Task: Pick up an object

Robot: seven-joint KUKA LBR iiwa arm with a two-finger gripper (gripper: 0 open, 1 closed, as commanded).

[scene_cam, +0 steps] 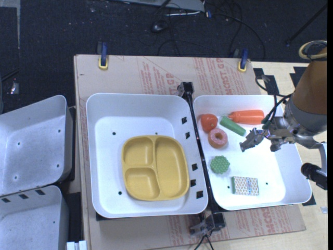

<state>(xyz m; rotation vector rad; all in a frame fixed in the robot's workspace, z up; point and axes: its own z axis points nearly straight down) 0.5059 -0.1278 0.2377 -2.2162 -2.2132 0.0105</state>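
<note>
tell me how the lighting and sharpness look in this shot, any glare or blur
Camera view: light is even and soft, with only faint shadows beside the yellow tray and under the gripper. The white bins look bright but keep their detail, no hard glare. The toys are fairly crisp; the gripper looks slightly soft, and the dark floor above the bench is grainy.

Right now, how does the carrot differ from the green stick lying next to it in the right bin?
The carrot is orange, thicker and longer; the green stick is green, slimmer and shorter. The carrot lies nearly level across the view, while the green stick slants down to the right. Both lie in the right bin, close together, below the gripper.
</note>
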